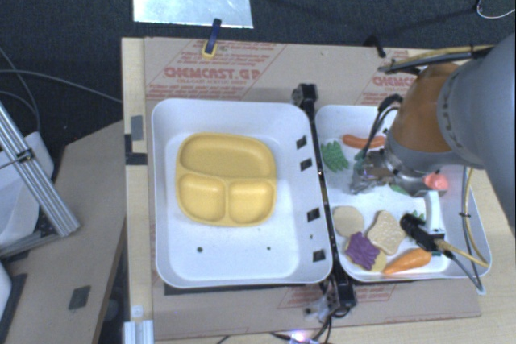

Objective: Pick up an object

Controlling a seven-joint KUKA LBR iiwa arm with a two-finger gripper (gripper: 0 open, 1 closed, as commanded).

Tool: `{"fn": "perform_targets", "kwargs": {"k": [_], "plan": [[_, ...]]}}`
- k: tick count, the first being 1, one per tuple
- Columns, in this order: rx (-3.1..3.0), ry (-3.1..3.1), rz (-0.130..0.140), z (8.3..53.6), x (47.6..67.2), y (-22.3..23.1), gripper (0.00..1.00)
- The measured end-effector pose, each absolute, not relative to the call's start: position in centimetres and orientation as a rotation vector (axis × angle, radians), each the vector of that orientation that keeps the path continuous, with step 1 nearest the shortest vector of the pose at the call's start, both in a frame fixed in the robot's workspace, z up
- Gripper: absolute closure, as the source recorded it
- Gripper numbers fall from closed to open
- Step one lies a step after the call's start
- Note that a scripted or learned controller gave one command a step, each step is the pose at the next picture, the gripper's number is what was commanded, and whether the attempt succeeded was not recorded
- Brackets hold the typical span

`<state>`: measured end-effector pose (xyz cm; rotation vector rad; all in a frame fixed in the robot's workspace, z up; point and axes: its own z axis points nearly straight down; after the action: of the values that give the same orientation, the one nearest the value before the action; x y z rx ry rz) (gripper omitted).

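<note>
**Arm reaching in, wrist angled down**

The grey arm (476, 105) is reaching in from the right, its orange band (423, 113) sitting just above the wrist. The wrist is tilting down and leftward, carrying the gripper (364, 177) low. Its metal fingers are pointing leftward; whether they are parted or closed cannot be made out.

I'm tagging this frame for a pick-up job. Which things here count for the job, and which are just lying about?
For the job:
gripper
right bin
toy foods in it: carrot, bread slice, purple grapes, green leaf, cookie

Lying about:
left bin
yellow tray
blue clip
</note>
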<state>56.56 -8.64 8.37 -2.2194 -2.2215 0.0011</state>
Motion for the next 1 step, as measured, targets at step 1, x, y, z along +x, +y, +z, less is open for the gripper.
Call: {"fn": "perform_targets", "kwargs": {"k": [1], "plan": [[-2.21,-2.236,-0.011,18.98,52.89,-0.38,1.0]]}}
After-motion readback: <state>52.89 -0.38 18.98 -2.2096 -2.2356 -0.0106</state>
